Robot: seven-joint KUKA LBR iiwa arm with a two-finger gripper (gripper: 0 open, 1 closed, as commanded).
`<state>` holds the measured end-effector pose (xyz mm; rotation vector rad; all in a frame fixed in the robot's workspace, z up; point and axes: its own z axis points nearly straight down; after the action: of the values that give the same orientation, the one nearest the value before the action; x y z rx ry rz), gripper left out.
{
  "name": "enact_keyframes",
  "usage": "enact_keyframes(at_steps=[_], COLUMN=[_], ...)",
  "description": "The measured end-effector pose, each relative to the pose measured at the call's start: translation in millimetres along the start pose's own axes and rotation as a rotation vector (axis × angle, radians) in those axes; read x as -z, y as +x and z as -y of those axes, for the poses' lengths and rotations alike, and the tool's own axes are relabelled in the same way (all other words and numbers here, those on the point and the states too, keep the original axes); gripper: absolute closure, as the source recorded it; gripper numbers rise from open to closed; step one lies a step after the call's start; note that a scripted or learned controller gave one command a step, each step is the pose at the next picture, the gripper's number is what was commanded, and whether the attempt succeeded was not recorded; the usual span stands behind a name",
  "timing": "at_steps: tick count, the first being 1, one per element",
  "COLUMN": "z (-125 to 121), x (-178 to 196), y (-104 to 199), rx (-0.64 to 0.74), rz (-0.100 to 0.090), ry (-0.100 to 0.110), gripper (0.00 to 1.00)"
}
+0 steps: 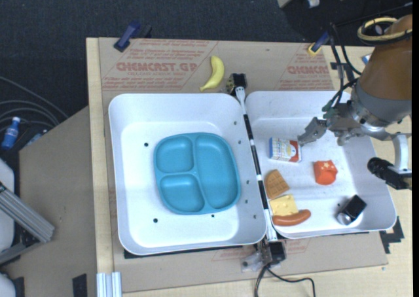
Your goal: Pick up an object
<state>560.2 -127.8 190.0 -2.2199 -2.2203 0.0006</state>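
The small white carton with red and blue print (284, 150) is lying untouched in the right white plastic bin (380, 224), just left of the grey two-finger gripper (325, 130), which is hovering with jaws spread and holding nothing; the whole pick is remaining.

The arm (386, 83) is grey with an orange band, ending in a grey metal hand (316, 131).

The bench board (163, 67) bears red print reading "CHEMCAST GP".
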Motion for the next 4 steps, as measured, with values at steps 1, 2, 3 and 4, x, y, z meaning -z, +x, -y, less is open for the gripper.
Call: enact_keyframes(at_steps=[1,2,3,4], z=[5,-46,-46,10], x=[-106,-105,-95,-5], y=[-15,14,14,72], rx=[-0.001,0.001,0.000,0.001], rz=[0.001,0.001,0.001,0.000], ry=[-0.001,-0.002,-0.004,0.000], gripper=[0.00,0.00,1.00,1.00])
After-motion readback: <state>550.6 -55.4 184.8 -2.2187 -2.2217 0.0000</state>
